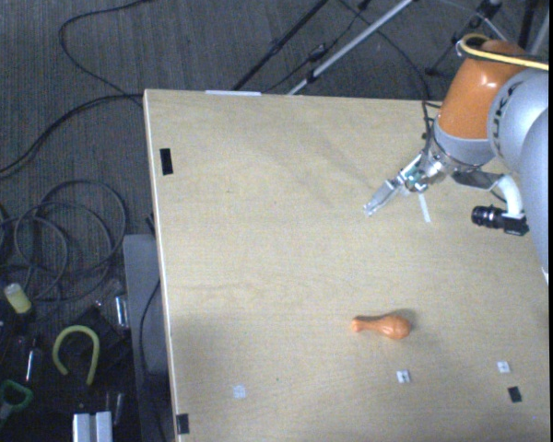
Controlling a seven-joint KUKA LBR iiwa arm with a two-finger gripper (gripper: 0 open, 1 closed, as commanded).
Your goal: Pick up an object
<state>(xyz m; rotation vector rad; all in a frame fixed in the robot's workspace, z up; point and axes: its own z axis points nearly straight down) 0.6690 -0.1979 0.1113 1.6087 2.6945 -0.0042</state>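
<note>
A small orange object (383, 326), shaped like a gourd with a narrow neck pointing left, lies on the tan bench top (258, 265) in the lower right part of the camera view. My gripper (397, 215) hangs well above and behind it, near the right edge of the view, with the orange-banded wrist (475, 99) behind it. Its two thin fingers (380, 201) are spread apart and nothing is between them. The orange object is untouched and fully visible.
The bench's left edge (157, 274) drops to a floor with coiled cables (55, 238) and tools. Small black markers (166, 161) and white tags (404, 376) lie on the bench surface. Tripod legs (369, 26) cross the floor beyond the far edge.
</note>
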